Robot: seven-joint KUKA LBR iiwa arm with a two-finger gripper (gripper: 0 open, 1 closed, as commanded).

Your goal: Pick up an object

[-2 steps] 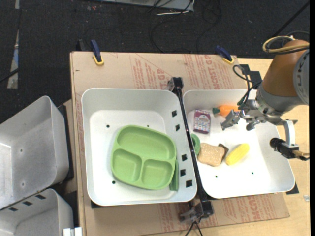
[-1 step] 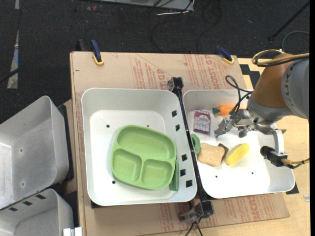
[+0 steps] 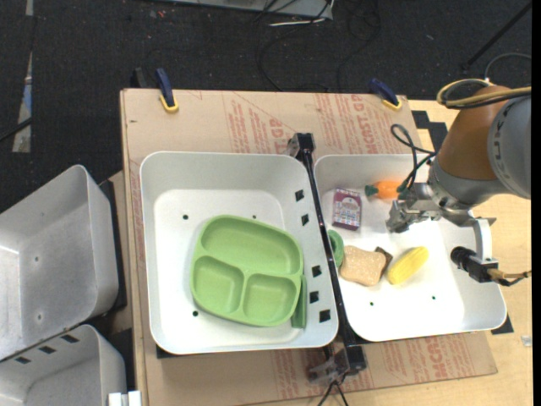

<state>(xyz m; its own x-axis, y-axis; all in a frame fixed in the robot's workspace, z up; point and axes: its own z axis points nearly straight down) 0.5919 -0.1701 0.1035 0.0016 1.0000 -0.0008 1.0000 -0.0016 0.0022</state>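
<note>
My gripper (image 3: 402,216) hangs over the right bin (image 3: 439,320), at the end of the grey arm with its orange band. A yellow corn-like piece (image 3: 407,265) lies just below and in front of it. To the left of that lies a tan slice of bread (image 3: 363,266). An orange carrot piece (image 3: 385,189) sits just up and left of the gripper. A small purple packet (image 3: 347,208) rests near the bin's left wall. Nothing shows between the fingers.
The left bin (image 3: 169,176) holds a green divided tray (image 3: 247,271). A green edge (image 3: 336,245) peeks at the divider between the bins. Grey tubs (image 3: 51,252) stand off the bench at left. Clamps (image 3: 166,91) hold the board's far edge.
</note>
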